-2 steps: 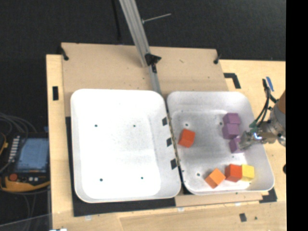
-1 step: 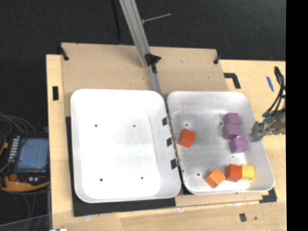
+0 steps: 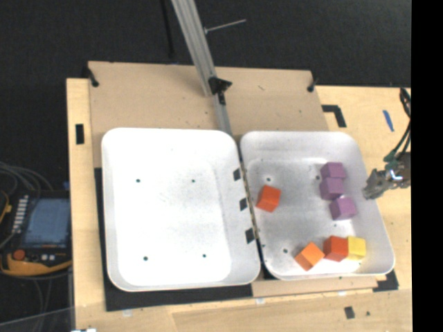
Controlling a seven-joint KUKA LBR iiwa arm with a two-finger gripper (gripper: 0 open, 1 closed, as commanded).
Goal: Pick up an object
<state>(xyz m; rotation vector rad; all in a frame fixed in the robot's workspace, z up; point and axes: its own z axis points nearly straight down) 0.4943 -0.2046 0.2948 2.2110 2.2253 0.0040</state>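
My gripper (image 3: 389, 178) sits at the far three o'clock edge of the view, just outside the right rim of the right bin (image 3: 297, 144), and so little of it shows, blurred at that, that I cannot tell how my fingers stand or whether anything is in them. The blocks I could take all lie in that right bin. An orange cube (image 3: 268, 198) rests alone toward nine o'clock of the bin, close to its left wall and well apart from the others. Toward two o'clock of the bin sit two purple blocks (image 3: 333, 179) pressed together, one above the other in the view, and just below them at about three o'clock lies a third purple block (image 3: 343, 207), very near but whether touching I cannot tell. These purple ones are the nearest to my gripper, with the bin's rim between us. Down at five o'clock of the bin a row of three sits against the lower wall: an orange block (image 3: 310, 255) turned at an angle, a red block (image 3: 336, 247) beside it, and a yellow block (image 3: 356, 246) touching the red one on its right. The left bin (image 3: 118, 185) lies at nine o'clock of the right one, their walls side by side. Both rest on a wooden bench (image 3: 159, 95), and a slanted metal pole (image 3: 195, 37) runs from twelve o'clock down to the gap between the bins.
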